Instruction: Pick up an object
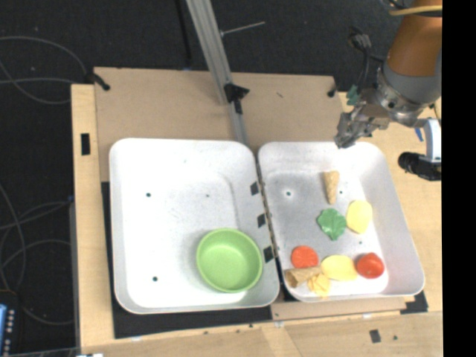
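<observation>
The right bin (297,162) holds several toy foods: a tan cone-shaped piece (331,185), a green leafy piece (332,223), a pale yellow piece (359,216), an orange-red round piece (303,256), a yellow piece (338,267), a red tomato-like piece (370,265) and a tan-and-yellow piece (311,279) at the front rim. My gripper (346,140) hangs over the bin's far right edge, above and behind the cone piece, apart from it. Nothing shows between its tips.
A green bowl (229,259) sits in the left bin (163,184), near its front right corner. A slanted metal pole (213,50) rises behind the bins. The tan bench (163,103) surrounds both bins; dark cables lie at the left.
</observation>
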Robot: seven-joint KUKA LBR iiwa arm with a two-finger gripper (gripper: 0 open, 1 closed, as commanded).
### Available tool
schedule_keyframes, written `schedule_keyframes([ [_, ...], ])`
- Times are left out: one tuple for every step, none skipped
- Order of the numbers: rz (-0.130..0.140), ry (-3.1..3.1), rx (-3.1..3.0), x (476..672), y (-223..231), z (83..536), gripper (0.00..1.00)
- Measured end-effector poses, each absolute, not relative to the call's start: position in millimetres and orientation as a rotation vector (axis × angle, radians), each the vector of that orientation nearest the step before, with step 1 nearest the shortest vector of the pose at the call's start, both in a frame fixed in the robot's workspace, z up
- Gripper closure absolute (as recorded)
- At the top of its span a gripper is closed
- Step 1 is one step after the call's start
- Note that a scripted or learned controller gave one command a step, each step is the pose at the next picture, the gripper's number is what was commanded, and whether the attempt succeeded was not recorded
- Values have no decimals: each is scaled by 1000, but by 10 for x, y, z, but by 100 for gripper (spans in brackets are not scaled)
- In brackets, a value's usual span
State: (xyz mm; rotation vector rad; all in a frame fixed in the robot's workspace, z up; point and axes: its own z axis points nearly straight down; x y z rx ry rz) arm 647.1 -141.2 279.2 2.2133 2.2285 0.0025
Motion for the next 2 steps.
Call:
schedule_keyframes([
  [3, 2230, 2213, 6392, -851, 2835, 100],
  [0, 2230, 2214, 6232, -265, 2720, 100],
])
